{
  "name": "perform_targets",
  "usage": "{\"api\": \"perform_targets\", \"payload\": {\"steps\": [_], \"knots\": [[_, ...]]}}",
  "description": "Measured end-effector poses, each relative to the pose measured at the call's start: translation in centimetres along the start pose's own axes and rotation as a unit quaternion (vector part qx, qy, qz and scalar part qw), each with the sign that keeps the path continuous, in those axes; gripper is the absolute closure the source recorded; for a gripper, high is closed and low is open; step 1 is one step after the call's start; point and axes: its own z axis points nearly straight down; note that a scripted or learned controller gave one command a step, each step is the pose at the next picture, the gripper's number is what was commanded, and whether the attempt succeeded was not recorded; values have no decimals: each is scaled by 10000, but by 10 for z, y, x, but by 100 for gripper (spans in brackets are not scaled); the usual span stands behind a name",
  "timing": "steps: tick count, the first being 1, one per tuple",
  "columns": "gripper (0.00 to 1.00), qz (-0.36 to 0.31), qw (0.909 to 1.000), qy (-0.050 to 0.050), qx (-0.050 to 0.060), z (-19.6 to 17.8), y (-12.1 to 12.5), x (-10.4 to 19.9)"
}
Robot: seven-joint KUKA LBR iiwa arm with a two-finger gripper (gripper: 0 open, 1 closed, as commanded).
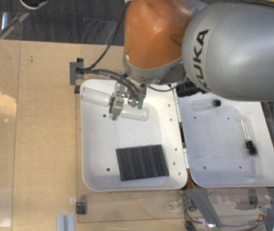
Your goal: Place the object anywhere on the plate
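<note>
The plate (141,161) is a dark grey ribbed rectangle lying flat in the near half of the left bin (91,167). At the far end of that bin lie two clear plastic pieces: a tube with a green tip (140,112) and a stubby clear bottle (95,96). My gripper (119,105) hangs from the orange wrist between those two pieces, low over the bin floor and just left of the green-tipped tube. Whether it touches either piece is unclear. The gripper stands well back from the plate.
The right bin (223,172) holds a clear tube with a black cap (248,138) near its right side and another small clear piece with a dark end (209,103) at its far edge. The bulky arm (223,42) covers the far ends of both bins.
</note>
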Motion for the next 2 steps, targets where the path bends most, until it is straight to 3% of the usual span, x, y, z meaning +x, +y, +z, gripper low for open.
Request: {"api": "perform_targets", "payload": {"steps": [1,2], "knots": [[100,1099,9939,27,21,129,33,-45],[100,427,9991,-4,1,29,40,-76]]}}
